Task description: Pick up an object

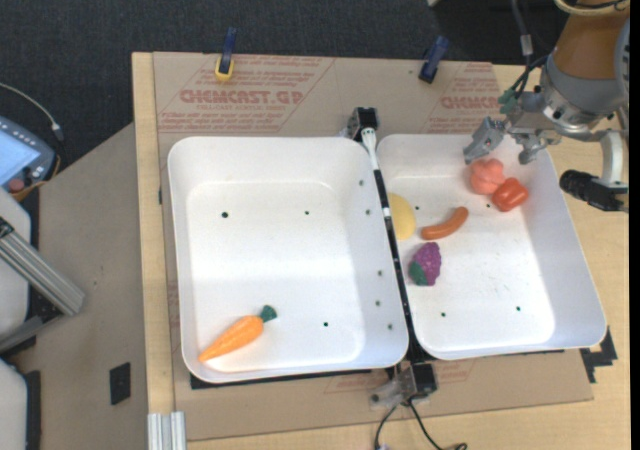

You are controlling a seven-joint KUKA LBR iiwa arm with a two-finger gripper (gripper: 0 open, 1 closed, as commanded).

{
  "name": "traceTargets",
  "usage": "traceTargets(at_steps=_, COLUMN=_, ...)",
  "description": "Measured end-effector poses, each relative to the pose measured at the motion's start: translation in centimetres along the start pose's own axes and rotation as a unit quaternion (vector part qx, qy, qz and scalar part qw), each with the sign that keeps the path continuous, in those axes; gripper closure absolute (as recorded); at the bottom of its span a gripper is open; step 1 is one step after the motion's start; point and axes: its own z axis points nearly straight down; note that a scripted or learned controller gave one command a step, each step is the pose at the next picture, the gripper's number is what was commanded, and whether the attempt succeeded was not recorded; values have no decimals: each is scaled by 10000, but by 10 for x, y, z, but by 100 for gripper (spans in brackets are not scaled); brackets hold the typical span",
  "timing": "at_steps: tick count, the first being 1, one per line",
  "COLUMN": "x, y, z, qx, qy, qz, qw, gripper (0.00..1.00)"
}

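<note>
My gripper (504, 148) hangs over the far end of the right bin (560, 288), fingers spread open with nothing between them. Just below it lie a pink round fruit (486, 175) and a red pepper (509, 194), touching each other. Further left in the same bin are an orange sausage-shaped piece (444, 224), a yellow piece (401, 216) against the left wall, and a purple bunch of grapes (426, 263). An orange carrot (238, 334) lies in the near corner of the left bin (200, 188).
The two bins meet along a black divider strip (385, 228). Clamps (226, 56) sit at the back edge of the cardboard base. The right bin's near half holds bare floor.
</note>
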Motion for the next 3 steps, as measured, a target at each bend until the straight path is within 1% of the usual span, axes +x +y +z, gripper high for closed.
traceTargets(at_steps=1, x=68, y=-23, z=65, qx=42, qy=21, qz=-23, qw=10000, gripper=0)
traceTargets(at_steps=2, x=18, y=19, z=-48, qx=-72, qy=-26, qz=7, qw=10000, gripper=0)
traceTargets(at_steps=3, x=21, y=17, z=-52, qx=-32, qy=-16, qz=-3, qw=10000, gripper=100)
